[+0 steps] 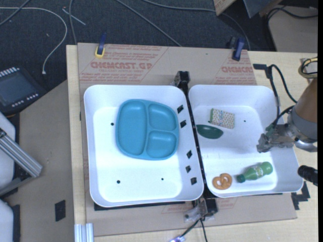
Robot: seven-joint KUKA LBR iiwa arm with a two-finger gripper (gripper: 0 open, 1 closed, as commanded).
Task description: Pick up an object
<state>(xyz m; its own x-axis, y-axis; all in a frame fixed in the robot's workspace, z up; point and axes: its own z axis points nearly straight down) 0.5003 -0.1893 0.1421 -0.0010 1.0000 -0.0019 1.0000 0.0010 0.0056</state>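
The right bin (252, 92) holds a patterned green-and-white pouch (222, 118), a dark green leaf-shaped piece (209, 131), a green bottle (255, 172) lying on its side and an orange pretzel (222, 181). My gripper (267, 141) hangs low over the right side of this bin, above and slightly right of the bottle, apart from it. Nothing shows between its fingers. The arm comes in from the right edge.
The left bin (101, 150) holds a blue divided plate (148, 128). A row of black clips runs along the wall between the bins (190, 135). Cables lie on the bench at the right (282, 92), and cardboard lies under both bins.
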